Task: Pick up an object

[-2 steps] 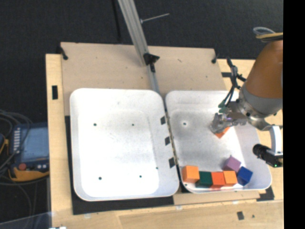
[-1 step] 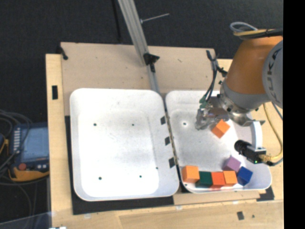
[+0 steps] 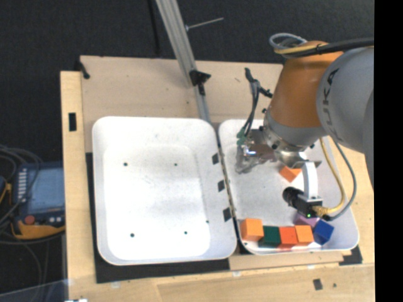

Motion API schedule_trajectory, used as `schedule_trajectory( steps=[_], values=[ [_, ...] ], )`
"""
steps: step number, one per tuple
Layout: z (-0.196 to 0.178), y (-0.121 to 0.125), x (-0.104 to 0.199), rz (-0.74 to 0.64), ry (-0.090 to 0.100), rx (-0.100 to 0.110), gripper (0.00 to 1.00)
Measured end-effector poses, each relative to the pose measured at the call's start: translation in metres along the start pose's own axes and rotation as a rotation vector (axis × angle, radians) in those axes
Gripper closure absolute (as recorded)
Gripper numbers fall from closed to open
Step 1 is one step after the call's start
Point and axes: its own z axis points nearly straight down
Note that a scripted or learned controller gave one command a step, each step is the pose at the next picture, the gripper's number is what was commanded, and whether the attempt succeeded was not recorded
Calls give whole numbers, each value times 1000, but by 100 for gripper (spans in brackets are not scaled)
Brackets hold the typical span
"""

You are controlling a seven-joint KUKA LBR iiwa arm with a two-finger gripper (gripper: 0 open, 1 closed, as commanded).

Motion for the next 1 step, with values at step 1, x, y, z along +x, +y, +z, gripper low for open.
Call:
schedule_trajectory(
  steps=[1],
  values=[
    [-8, 10, 59, -3, 2, -3, 100]
  ],
)
